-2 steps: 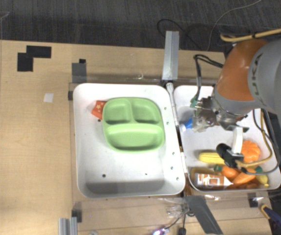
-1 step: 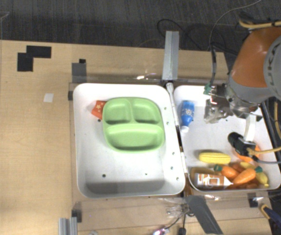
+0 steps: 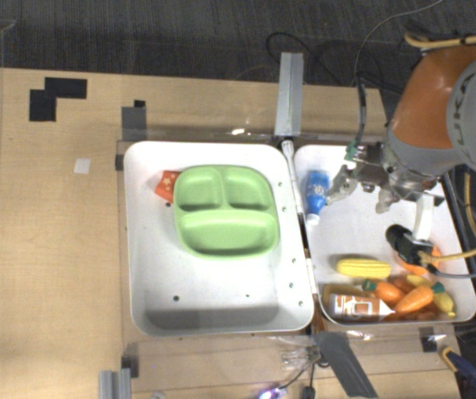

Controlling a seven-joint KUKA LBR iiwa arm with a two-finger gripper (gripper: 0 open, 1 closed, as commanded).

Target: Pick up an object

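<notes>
- The gripper (image 3: 347, 181) is being held low over the far part of the right bin (image 3: 354, 233), just right of a blue bottle (image 3: 316, 191); whether it is open or closed cannot be told.
- Nothing is being seen carried, so the pick is judged not yet done.
- The bottle is being taken as the likeliest target.
- A yellow corn cob (image 3: 364, 268), carrots (image 3: 408, 296) and an orange packet (image 3: 355, 307) are being left at the near edge.
- A green divided plate (image 3: 225, 209) is being left in the left bin (image 3: 179, 285).

No legible text — label on the brown packet (image 3: 355, 307) blurred, print on the blue bottle (image 3: 316, 191) too small to read.
</notes>
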